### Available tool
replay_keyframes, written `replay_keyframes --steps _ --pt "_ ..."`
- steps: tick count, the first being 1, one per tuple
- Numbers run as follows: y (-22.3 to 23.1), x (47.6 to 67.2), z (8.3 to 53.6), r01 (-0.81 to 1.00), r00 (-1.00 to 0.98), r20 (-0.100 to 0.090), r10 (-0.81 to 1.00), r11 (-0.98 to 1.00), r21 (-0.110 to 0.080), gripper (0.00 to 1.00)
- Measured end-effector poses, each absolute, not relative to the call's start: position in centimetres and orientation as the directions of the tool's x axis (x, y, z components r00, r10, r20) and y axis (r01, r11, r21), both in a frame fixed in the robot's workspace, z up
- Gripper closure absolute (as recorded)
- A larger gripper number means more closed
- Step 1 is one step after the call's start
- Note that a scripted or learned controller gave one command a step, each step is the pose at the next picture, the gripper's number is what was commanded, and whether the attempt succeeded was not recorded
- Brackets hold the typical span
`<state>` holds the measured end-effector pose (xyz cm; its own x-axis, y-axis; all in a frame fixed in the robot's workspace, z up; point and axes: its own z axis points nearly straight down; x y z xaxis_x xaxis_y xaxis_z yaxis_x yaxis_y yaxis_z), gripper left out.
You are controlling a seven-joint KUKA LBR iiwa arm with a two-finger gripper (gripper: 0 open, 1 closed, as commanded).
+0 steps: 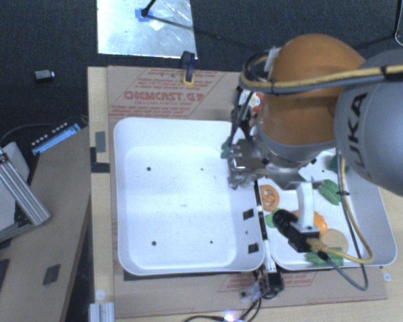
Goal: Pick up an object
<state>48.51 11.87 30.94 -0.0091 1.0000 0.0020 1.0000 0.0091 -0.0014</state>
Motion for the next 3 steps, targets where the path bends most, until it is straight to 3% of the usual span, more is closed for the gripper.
replay_keyframes --steps 1,2,3 --pt "10.3 48.9 45.9 1.0 -0.004 0.005 1.0 0.004 0.02 1.0" --pt "10.7 48.7 48.4 1.0 -0.005 0.001 1.0 0.005 0.005 1.0" --pt "11.2 48.7 50.8 1.0 -0.005 0.001 1.0 0.005 0.005 1.0"
